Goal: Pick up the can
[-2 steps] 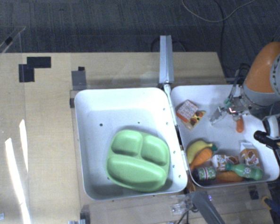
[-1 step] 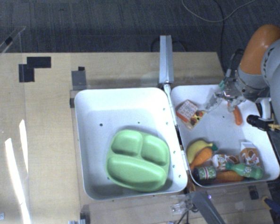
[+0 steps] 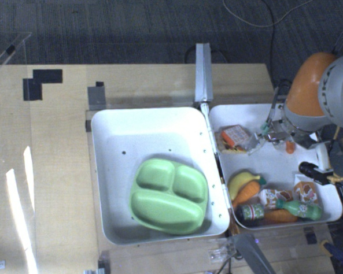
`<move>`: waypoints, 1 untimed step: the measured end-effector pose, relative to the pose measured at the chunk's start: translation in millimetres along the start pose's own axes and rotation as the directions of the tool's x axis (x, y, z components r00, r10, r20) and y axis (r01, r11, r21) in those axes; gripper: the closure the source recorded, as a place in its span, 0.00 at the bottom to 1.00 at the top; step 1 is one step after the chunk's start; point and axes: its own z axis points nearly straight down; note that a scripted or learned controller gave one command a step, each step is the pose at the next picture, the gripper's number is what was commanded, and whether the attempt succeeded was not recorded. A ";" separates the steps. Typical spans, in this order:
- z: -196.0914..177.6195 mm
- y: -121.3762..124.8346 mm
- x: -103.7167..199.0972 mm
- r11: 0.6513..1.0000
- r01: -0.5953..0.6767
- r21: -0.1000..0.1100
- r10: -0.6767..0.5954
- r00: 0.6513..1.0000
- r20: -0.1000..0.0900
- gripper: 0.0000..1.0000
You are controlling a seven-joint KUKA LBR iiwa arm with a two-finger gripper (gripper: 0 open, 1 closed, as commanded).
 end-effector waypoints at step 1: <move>-0.6 -88.4 -46.7 0.995 0.100 -0.003 -0.100 0.995 -0.002 0.00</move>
